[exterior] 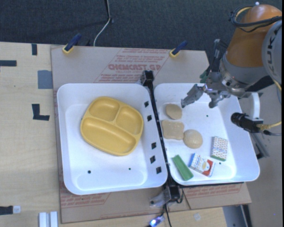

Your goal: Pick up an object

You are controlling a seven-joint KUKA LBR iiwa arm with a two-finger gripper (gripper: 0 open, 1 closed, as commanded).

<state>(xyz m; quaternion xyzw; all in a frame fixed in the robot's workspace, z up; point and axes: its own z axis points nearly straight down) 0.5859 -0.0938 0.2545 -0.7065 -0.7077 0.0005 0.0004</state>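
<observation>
The arm leans in from the right, its pincer [199,97] hanging over the far part of the right bin [236,174], fingers spread apart and nothing between them. By the look of it the pick has not begun: this is the approach, the pincer poised above and just right of the nearest tan round piece [173,111], which lies at the far left of that bin beside the divider. Close by it sit a tan squarish piece [173,129] and a second tan round [193,138]; nearer still are a green bar [182,167], a small red-and-white packet [201,164] and a small patterned box [219,148]. Any of these could serve, but the far round one looks the likeliest target; the next move would call for shifting left a touch, coming straight down around it and closing. The left bin [71,164] holds a yellow divided plate [112,125]. Both bins rest on a cardboard sheet [128,65] clamped to the pale wood desk [19,141], with dark carpet beyond.
</observation>
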